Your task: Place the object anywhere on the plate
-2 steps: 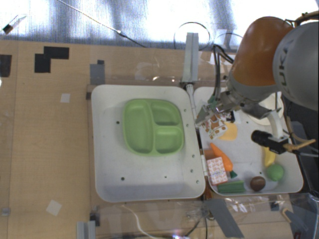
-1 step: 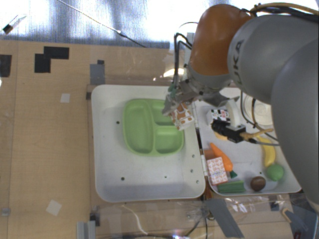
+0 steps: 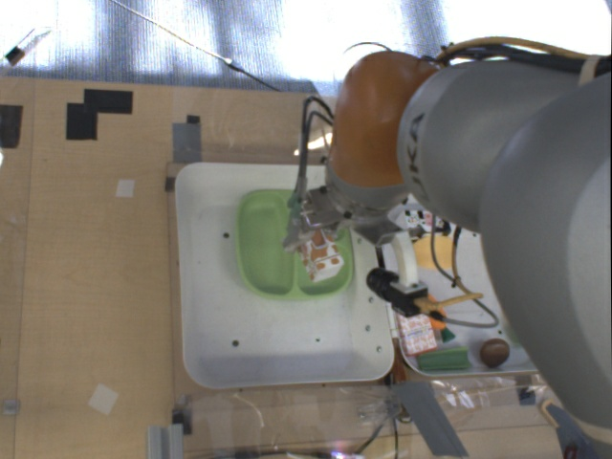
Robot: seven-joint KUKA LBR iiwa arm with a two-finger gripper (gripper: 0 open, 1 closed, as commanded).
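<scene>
The box, a small white one w/ red-orange print, sits over the right part of the green plate, tilted a bit. The gripper is right above it and its fingers come down at the box's upper left edge. From this angle I cannot tell if the fingers are closed on the box or just beside it, and I cannot tell if the box rests on the plate or hangs a little over it.

The plate is oval w/ a divider line in the middle, and it lies in the left bin, toward the upper centre. The bin floor around the plate is bare white w/ some small dark dots.

The arm comes in from the right, very big in the view, grey w/ the orange band just above the wrist, and black cables run down beside the wrist to the gripper.

The right bin is mostly hidden under the arm. At its lower part I see a small packet w/ red print, a green block just below it, a brown round thing to the right, and some orange pieces above. A black and white part of the arm's hardware hangs between the bins.

The bench is light wood w/ black squares near the top left.
</scene>
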